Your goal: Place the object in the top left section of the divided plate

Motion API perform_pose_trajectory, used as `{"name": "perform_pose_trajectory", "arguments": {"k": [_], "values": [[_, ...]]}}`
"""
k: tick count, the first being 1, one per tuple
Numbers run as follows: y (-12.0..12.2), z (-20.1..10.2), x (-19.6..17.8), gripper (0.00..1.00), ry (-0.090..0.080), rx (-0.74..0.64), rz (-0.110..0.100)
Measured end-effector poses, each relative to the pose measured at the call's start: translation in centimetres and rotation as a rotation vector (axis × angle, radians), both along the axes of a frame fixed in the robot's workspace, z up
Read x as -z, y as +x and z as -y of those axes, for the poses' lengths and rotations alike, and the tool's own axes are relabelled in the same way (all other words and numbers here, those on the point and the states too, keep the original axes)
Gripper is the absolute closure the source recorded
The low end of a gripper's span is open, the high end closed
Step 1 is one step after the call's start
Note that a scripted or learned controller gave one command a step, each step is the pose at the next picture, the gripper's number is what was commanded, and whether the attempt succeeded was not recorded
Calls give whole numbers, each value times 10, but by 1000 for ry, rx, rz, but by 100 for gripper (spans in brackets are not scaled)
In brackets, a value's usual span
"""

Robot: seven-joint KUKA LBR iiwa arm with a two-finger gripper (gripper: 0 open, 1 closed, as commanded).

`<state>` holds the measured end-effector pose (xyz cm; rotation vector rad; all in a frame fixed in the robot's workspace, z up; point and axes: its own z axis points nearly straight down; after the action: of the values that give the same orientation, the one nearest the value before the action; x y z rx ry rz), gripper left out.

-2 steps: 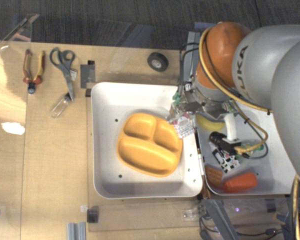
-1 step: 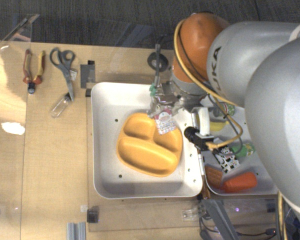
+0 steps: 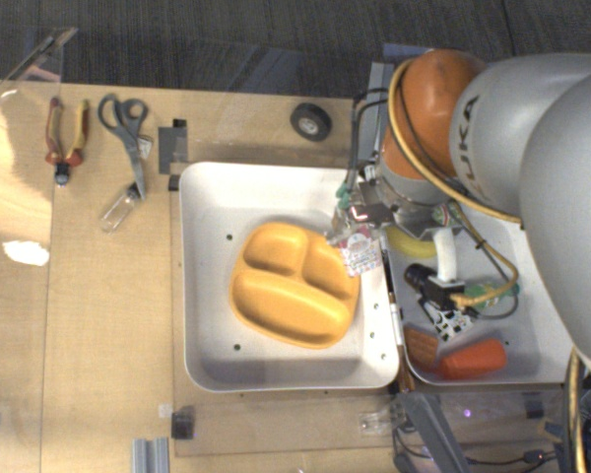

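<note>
A single fixed camera is looking down on the worktop (image 3: 98,363) from above, tilting slightly so that the far edge and a strip of dark floor (image 3: 227,8) beyond it are lying along the top of the picture. It is sitting at a middling height, taking in the left bin (image 3: 207,363) whole, while the right bin (image 3: 532,368) is running partly under the arm (image 3: 532,146), which is reaching in from the right and looming large because it is nearer the lens. The scissors (image 3: 128,136) and pliers (image 3: 64,136) at upper left are showing how far the view is reaching to that side.
</note>
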<state>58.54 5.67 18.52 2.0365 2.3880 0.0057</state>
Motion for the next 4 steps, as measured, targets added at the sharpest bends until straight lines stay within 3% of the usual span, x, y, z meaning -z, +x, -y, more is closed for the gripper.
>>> {"name": "perform_pose_trajectory", "arguments": {"k": [1, 2, 3, 4], "values": [[30, -44, -18, 100, 0, -209, 1], [-6, -99, -22, 100, -1, -354, 1], [-31, -35, -10, 100, -2, -633, 2], [18, -68, 4, 100, -3, -737, 3]]}}
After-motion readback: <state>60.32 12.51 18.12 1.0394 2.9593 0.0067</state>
